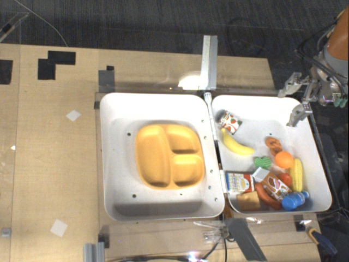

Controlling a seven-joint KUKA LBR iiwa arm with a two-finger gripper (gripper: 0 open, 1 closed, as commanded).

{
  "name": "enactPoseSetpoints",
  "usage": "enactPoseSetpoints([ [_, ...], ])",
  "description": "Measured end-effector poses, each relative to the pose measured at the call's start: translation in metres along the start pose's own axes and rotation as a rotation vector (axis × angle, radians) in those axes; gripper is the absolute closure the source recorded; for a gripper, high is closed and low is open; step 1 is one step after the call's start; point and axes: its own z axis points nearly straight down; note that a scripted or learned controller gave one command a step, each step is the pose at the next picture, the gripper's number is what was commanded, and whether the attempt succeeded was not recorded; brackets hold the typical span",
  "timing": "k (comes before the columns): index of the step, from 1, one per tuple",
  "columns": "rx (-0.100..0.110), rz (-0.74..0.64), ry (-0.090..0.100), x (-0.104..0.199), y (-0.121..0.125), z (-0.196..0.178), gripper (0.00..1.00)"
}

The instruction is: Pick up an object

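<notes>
The right bin (pixel 256 107) holds a heap of toy food: a yellow banana (pixel 238 145), a small carton with a strawberry print (pixel 230 123), an orange ball (pixel 283 160), a corn cob (pixel 297 173), a green piece (pixel 262 162), a red-brown pretzel shape (pixel 273 144), a white box (pixel 238 182), a red can (pixel 275 185) and a blue piece (pixel 294 200). My gripper (pixel 293 100) hangs over the bin's far right corner, above and apart from the heap. It is open, with nothing between its fingers.
The left bin (pixel 117 146) holds a yellow divided tray (pixel 168 154). A metal post (pixel 209 61) stands behind the wall where the two bins meet. The wooden bench (pixel 49 146) spreads out to the left.
</notes>
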Motion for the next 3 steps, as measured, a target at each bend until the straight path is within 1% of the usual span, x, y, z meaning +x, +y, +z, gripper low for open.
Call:
enactPoseSetpoints([
  [1,-0.001,0.267,-0.001,-0.023,-0.006,0.089,0.0],
  [2,0.0,0.301,-0.007,0.012,0.035,0.15,0.0],
  [3,0.0,0.669,-0.008,0.013,-0.01,0.149,0.0],
])
